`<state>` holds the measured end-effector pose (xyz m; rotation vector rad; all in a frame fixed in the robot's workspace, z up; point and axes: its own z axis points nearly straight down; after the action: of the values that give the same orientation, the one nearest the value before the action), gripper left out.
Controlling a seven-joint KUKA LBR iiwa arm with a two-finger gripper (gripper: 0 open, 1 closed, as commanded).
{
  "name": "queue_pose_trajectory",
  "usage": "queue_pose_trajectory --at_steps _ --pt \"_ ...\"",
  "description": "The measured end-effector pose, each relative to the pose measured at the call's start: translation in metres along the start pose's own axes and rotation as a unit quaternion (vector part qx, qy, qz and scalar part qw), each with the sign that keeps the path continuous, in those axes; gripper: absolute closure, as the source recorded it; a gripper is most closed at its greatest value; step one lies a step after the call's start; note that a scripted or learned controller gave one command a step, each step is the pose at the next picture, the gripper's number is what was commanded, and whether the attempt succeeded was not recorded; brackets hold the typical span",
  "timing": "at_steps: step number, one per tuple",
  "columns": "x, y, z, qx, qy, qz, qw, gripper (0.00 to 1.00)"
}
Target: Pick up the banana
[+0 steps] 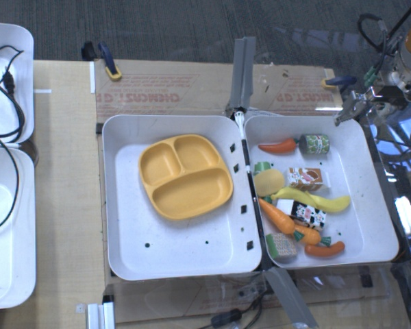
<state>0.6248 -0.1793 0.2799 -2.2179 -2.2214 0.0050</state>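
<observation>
My gripper (pixel 347 112) sits over the far right corner of the right bin (pixel 380 184); I cannot tell how it is set. Banana (pixel 315 199) lies mid-bin, well apart from me, nearer the camera, resting on a black-and-white carton (pixel 305 213). Yellow divided plate (pixel 185 176) sits in the left bin (pixel 123 204).

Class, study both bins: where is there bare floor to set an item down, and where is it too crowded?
Free: the left bin around the yellow plate, widest along its front and left walls. In the right bin, a bare strip along the right wall, past the banana. Crowded: the right bin's left and middle, where the carrot, chili, can and other toys cluster.
</observation>
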Motion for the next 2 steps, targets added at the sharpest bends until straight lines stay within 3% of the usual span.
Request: queue_pose_trajectory --at_steps 1,2 --pt "-0.012 -0.056 0.119 0.000 0.001 -0.060 0.9982 0.00" --pt "-0.033 -0.106 0.181 -0.007 0.007 0.022 0.9997 0.00"
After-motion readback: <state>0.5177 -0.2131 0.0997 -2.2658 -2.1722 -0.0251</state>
